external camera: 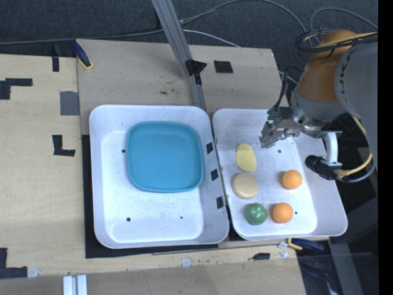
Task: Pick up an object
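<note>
Camera view: the gripper (271, 139) hangs over the right bin (325, 226), its state not discernible from here, with the yellow oblong piece (246, 157) just below-left of it as the likeliest pick, both orange balls (291, 179) lying further off.

One camera sat fixed above the bench (147, 60), looking down at a slant from the near side. It stood far enough back to take in both white bins (left bin (104, 183), right bin (319, 220)) and dark floor beyond.
</note>
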`<state>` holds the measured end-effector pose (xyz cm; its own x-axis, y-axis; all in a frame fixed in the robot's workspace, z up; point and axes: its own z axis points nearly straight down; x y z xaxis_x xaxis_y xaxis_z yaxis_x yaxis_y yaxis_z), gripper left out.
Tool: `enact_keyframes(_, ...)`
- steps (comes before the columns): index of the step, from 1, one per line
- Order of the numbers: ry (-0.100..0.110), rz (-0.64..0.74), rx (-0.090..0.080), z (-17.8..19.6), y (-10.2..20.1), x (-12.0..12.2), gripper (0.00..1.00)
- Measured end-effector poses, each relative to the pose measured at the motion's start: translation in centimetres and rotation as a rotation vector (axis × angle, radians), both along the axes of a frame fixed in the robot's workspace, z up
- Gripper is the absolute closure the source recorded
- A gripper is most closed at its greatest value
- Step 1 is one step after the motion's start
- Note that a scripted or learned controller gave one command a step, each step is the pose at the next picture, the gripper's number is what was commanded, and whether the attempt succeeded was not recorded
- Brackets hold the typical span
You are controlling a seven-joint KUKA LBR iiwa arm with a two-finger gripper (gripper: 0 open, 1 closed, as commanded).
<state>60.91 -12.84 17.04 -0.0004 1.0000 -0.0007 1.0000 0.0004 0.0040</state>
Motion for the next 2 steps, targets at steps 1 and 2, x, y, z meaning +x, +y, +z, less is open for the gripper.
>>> enact_keyframes(1, -0.001, 0.0, 0.0, 6.2, -0.3, 0.5, 1.0)
enact_keyframes(2, 0.001, 0.0, 0.0, 9.9, -0.3, 0.5, 1.0)
